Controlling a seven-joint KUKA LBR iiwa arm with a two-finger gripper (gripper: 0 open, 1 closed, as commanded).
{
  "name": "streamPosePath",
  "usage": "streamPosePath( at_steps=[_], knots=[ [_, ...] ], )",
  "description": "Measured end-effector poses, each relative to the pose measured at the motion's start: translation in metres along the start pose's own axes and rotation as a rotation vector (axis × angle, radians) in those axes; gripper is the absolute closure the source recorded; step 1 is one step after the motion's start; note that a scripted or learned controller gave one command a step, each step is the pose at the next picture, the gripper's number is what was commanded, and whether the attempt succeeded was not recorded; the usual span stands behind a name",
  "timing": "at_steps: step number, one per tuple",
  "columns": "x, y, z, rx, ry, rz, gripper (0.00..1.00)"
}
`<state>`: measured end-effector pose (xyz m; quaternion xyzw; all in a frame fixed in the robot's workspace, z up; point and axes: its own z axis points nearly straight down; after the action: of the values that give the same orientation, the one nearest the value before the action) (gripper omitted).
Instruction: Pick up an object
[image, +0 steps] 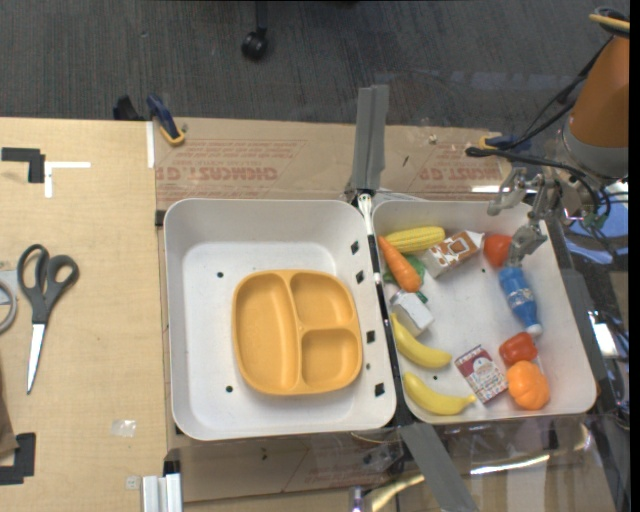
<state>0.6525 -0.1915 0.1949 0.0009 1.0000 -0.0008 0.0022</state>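
Note:
My gripper (522, 222) hangs over the far right corner of the right bin (470, 300), open with nothing between its fingers. Just below it lie a small red fruit (497, 250) and a blue bottle (520, 296). The same bin holds a corn cob (413, 238), a carrot (399, 264), a brown carton (455, 250), a white block (413, 311), two bananas (420, 346) (436, 398), a red-and-white box (481, 373), a red pepper (517, 347) and an orange (528, 386).
The left bin (200, 300) holds a yellow divided plate (297, 331). Scissors (40, 300) lie on the bench at far left. A grey divider post (370, 140) stands behind the bins' joint. Cables run near the arm at the right edge.

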Motion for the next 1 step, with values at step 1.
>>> streamPosePath(
  at_steps=[1],
  knots=[
    [0.0018, -0.0302, 0.0997, 0.000, -0.004, 0.056, 0.00]
  ],
)
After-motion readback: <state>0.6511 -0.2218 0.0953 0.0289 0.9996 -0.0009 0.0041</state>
